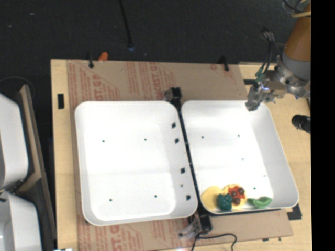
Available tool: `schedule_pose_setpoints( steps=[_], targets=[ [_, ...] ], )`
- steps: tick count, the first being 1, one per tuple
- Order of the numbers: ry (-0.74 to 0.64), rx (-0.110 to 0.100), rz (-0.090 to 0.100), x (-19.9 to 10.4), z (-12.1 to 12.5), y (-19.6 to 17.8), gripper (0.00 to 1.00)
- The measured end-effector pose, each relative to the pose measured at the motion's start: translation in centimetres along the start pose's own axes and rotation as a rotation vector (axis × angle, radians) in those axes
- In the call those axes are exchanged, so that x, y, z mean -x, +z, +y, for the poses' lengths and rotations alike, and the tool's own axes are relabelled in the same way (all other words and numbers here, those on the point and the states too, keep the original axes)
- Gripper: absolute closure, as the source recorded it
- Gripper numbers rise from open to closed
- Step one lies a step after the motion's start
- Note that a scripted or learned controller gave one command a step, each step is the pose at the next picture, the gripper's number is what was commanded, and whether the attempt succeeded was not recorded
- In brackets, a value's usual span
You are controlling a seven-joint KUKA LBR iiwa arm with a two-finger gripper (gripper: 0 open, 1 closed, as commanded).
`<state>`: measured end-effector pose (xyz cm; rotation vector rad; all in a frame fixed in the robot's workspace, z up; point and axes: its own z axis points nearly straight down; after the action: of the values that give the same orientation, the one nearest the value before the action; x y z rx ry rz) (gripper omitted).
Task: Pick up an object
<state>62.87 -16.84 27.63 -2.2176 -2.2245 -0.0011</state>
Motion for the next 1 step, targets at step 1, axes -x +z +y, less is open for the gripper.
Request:
schedule_pose_setpoints(
  steps=[1],
  targets=[
    [-0.001, 0.000, 0.000, -5.74, 0.15, 1.15, 1.00]
  ],
)
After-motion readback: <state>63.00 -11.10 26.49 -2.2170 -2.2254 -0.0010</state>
